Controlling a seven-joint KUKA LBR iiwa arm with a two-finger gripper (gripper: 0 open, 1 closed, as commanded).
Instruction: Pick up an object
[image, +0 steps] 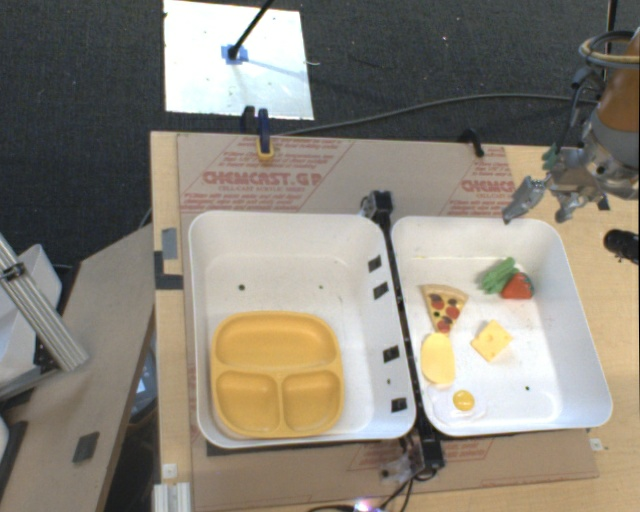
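Five toy foods lie in the right bin (575, 300), any of them a candidate for picking. A pizza slice (444, 305) sits toward the bin's nine o'clock side, near the divider between the two bins. Just below it, at about seven o'clock in the bin, lies a pale yellow oval piece (437, 358), nearly touching the slice's tip. A small round yellow piece (463, 401) rests at six o'clock, close to the near wall. A cheese wedge (491, 341) sits near the bin's centre, apart from the rest. At about one o'clock from the cheese, a strawberry (512, 281) with a green leafy top lies by itself, its leaves pointing toward the far-left.

The gripper (545, 200) hangs over the bench beyond the right bin's far rim, at roughly one o'clock from the bin's centre, well apart from every toy. Its two fingers are spread apart with nothing between them. The grey arm above it enters at the picture's upper right.

The left bin (290, 245) holds a yellow divided tray (278, 372) with three compartments, set toward six o'clock. Both bins rest on a brown board (300, 165) printed with red lettering. A blue-and-yellow clamp (262, 135) grips the board's far edge at twelve o'clock, and a black cable (440, 102) runs across the dark floor behind.
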